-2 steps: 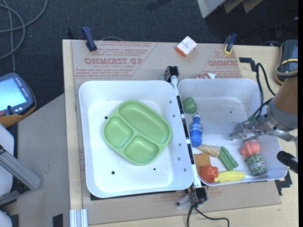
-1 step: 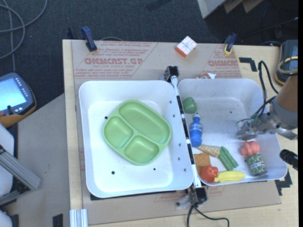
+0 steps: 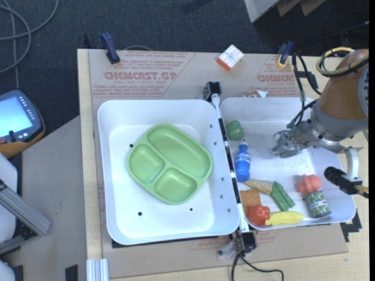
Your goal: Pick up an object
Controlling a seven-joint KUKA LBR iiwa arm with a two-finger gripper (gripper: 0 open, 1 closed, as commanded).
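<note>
My gripper (image 3: 285, 145) hangs low over the bare upper middle of the right bin (image 3: 263, 107), at the end of the grey arm with its orange band (image 3: 345, 92). No object shows between it and the bin floor. Left of it lie a green pepper-like toy (image 3: 234, 130) and a blue bottle (image 3: 242, 163). Toward the bin's front sit a tan wedge (image 3: 258, 186), a green bean pod (image 3: 282, 195), a red tomato (image 3: 258, 214), a yellow banana (image 3: 285, 218), a pink-red strawberry (image 3: 309, 184) and a green can (image 3: 317, 204).
The left bin (image 3: 111, 157) holds a green divided plate (image 3: 170, 164). A small orange-and-white box (image 3: 230, 57) lies on the bench behind the bins. Blue clamps (image 3: 109, 47) (image 3: 285, 52) grip the bench's back edge. A black fitting (image 3: 338, 178) juts over the right bin's right rim.
</note>
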